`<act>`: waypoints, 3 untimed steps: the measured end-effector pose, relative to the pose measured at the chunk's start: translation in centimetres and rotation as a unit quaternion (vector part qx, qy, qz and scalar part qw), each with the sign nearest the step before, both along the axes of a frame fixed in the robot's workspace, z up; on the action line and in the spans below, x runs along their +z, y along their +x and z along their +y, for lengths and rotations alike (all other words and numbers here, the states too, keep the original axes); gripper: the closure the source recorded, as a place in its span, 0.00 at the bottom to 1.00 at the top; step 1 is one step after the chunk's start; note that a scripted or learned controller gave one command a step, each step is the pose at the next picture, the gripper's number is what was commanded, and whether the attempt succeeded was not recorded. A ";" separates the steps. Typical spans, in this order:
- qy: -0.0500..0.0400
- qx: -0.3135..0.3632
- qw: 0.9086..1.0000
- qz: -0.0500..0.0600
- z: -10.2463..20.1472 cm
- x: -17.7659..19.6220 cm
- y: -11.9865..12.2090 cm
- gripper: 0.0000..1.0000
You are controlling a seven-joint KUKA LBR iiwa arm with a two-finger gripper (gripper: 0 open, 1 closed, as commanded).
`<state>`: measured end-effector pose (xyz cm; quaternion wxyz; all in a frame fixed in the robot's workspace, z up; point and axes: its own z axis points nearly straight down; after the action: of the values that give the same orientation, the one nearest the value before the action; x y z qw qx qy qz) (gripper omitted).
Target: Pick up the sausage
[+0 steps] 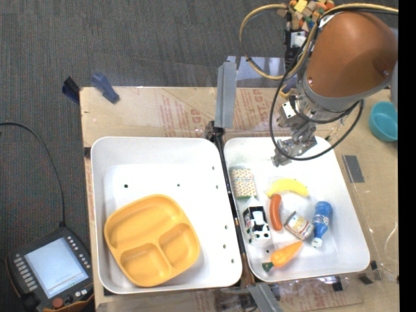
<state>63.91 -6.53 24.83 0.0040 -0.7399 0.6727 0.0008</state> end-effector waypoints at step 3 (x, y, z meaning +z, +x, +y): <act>0.000 0.273 0.962 0.003 -3.4 -11.1 -5.3 1.00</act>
<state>58.58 -9.89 13.76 0.0016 -0.8952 0.4455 0.0035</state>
